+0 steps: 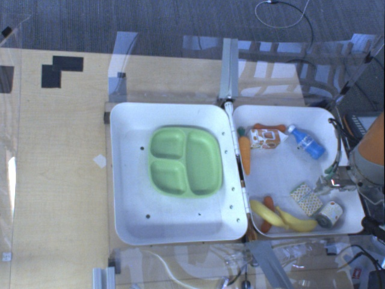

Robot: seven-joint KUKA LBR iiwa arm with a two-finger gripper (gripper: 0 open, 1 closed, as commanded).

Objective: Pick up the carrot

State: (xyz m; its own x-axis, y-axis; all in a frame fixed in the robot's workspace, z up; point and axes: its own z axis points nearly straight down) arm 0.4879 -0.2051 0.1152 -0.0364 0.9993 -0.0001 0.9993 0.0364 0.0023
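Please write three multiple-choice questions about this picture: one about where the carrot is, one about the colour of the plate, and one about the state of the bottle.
1. Where does the carrot lie?
A. On the plate
B. In the right bin, along its left wall
C. On the bench outside the bins

2. What colour is the divided plate in the left bin?
A. Green
B. Red
C. Blue

3. How is the blue bottle placed?
A. Upright on the plate
B. Held up in the air
C. Lying on its side in the right bin

Answers: 1 B, the carrot rests against the wall next to the left bin. 2 A, the plate is light green. 3 C, the bottle lies flat on the bin floor.
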